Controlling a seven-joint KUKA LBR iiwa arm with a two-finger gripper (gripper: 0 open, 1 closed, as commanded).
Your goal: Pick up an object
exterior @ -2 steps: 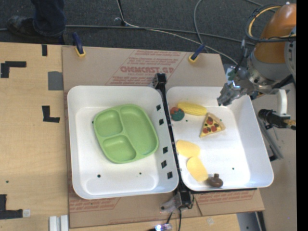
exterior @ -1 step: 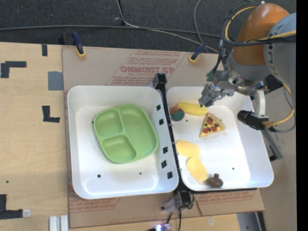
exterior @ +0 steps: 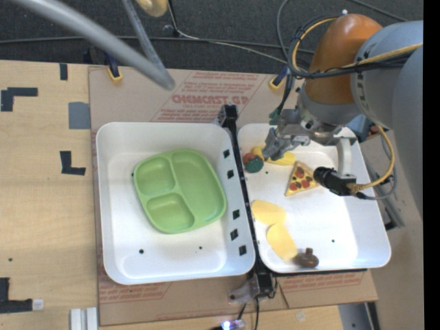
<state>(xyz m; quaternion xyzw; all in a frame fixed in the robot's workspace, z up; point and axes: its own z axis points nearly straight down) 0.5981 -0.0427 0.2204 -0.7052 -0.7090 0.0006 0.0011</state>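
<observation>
Plastic toy food, by the look of it, is what's scattered in the right bin, so everything there can be guessed as light, stiff and a bit slippery. Nearest the camera, a small brown lump is seen touching the edge of a flat yellow piece, with a second yellow piece just beyond it. Both yellow ones lie flat on the bin floor, so they'd probably be awkward to pinch from above; an edge would have to be caught, and a slide is likely.

Further back, a pizza slice is lying flat too, with the same problem. Beyond that, close to the divider between the bins, a small orange and green item sits just beside a yellow shape that is partly covered by the arm. The chunky orange and green item is judged the easiest bet: it stands a bit proud of the floor, so it could be taken across its sides.

The tool is positioned low over that back corner, right above the yellow shape. Whether its fingers are apart or together can't be told from this angle, and nothing can be seen held between them.

In the left bin a green divided tray is lying on its own. The counter around the bins is plain wood.
</observation>
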